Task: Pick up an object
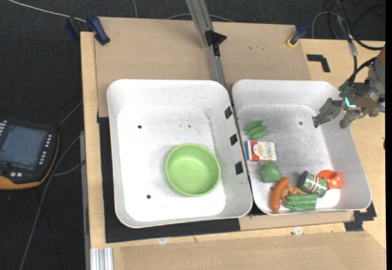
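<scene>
Nothing readable on the little carton (261, 150) or the can (314, 183), print's too small. Two white bins: the left bin (125, 103) holds one green bowl (193, 169), the right bin (343, 152) has the food pile. The fingers (336, 113) hang spread apart over the right bin's upper right edge, gripping nothing; the pile sits below-left of them.
</scene>
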You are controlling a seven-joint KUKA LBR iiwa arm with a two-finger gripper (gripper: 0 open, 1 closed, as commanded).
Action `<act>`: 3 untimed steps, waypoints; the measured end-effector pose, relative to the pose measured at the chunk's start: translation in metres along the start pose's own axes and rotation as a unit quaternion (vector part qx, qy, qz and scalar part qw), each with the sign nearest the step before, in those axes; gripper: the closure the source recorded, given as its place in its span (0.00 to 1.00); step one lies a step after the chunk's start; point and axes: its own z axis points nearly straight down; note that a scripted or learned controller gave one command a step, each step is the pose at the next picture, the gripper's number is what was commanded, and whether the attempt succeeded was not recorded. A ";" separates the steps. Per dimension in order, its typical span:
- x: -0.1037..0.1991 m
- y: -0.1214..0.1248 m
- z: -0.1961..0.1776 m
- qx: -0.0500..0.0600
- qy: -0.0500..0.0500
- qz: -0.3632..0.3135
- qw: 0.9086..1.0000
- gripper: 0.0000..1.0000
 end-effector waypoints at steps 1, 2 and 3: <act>0.000 0.000 0.000 0.000 0.000 0.000 1.000 0.00; -0.003 -0.010 0.052 0.002 0.000 0.000 1.000 0.00; 0.005 -0.012 0.110 0.002 0.000 0.000 1.000 0.00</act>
